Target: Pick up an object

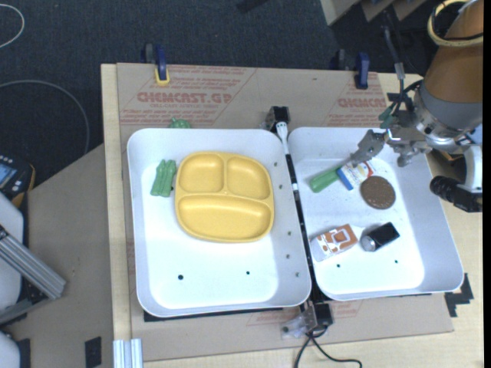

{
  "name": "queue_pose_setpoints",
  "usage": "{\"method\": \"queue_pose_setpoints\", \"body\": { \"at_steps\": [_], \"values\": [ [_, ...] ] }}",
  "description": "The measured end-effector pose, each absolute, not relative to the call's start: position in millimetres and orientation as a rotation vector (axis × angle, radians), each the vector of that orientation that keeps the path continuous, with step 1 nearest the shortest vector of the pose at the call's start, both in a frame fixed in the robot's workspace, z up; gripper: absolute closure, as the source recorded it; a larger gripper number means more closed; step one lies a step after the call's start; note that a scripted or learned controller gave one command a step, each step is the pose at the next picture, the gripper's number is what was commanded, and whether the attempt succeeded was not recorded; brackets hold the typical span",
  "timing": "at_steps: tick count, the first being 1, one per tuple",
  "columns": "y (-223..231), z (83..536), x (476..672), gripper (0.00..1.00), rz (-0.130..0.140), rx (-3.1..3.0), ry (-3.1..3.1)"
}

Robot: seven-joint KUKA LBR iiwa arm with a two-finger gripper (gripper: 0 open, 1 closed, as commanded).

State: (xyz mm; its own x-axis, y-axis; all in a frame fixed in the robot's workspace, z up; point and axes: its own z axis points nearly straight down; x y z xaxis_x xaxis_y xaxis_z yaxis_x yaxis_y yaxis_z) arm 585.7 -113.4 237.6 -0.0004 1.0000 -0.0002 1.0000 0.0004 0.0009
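Gripper (367,150) at upper right of frame, over the right bin (430,271), fingers slanting down-left toward the bin's upper middle. Fingers apparently narrow, tips close together, though too small and blurred to be sure; nothing visibly between them. Just below the tips: small white-and-blue packet (350,176), touching or nearly touching a green marker-like stick (324,180) to its left. Right of those, flat brown disc (378,192). Lower in the same bin: orange-and-white card (336,241) and, just beside it to the right, small black-and-grey block (380,236). Left bin (207,282) in centre-left of frame, holding yellow divided plate (224,195) with three compartments; green pod-like piece (163,179) just beside the plate's left edge. Brown board (253,90) under both bins.
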Motion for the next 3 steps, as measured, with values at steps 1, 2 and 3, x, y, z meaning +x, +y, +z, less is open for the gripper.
{"method": "queue_pose_setpoints", "body": {
  "at_steps": [1, 2, 3],
  "values": [
    [-60.6, 360.1, 559.4, 0.0, 0.018, 2.207, 2.221],
    [-13.6, 402.1, 509.7, 0.0, 0.01, 2.211, 2.226],
    [52.9, 422.6, 478.6, 0.0, 0.008, 2.211, 2.229]
  ]
}}
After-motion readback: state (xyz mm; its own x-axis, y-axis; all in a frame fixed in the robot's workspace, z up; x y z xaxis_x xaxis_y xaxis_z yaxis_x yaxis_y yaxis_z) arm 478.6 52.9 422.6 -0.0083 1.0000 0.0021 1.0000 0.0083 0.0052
